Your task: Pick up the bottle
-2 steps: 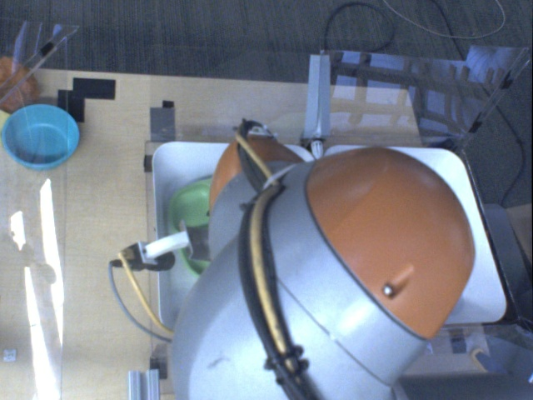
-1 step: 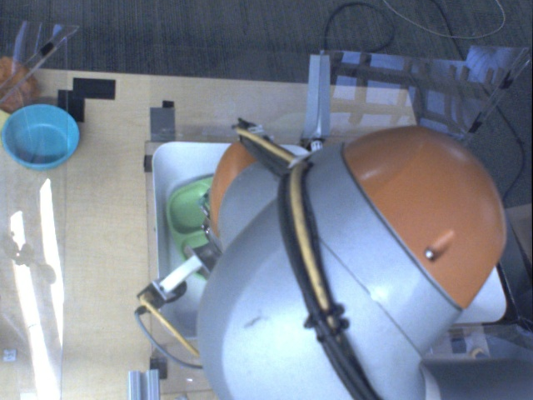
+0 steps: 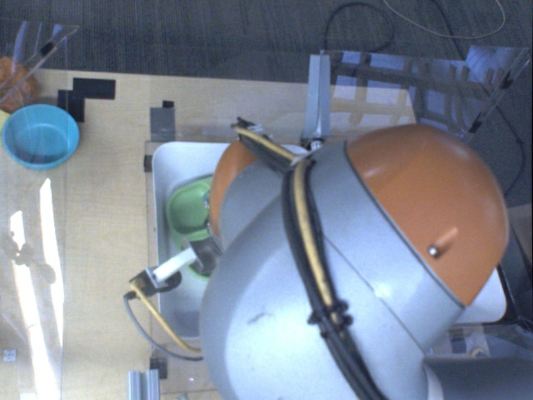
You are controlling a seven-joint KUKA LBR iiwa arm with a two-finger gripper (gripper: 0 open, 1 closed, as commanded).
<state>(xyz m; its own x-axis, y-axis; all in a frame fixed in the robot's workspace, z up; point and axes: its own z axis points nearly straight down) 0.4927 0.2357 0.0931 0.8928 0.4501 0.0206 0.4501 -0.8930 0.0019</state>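
Here, from above: grey arm [image 3: 358, 290] reaching in from the right, spread across most of both bins. Left bin [image 3: 166, 161] with its left wall and far corner in sight. Within it, a green rounded thing, probably the bottle [image 3: 190, 207], close to that wall and partly tucked under the orange band [image 3: 229, 182]. Just nearer the camera, the gripper [image 3: 202, 255], low over the bin floor; wide or narrow, cannot tell, hidden under the wrist. Beside it, a white stub [image 3: 173, 267] and a looping cable [image 3: 154, 323]. Blue bowl [image 3: 40, 136] well apart on the bench [image 3: 92, 248]. Step in hand, judged: approach. To do well: centre over the green body before descending, keep off the bin wall, close only once astride it, lift straight.
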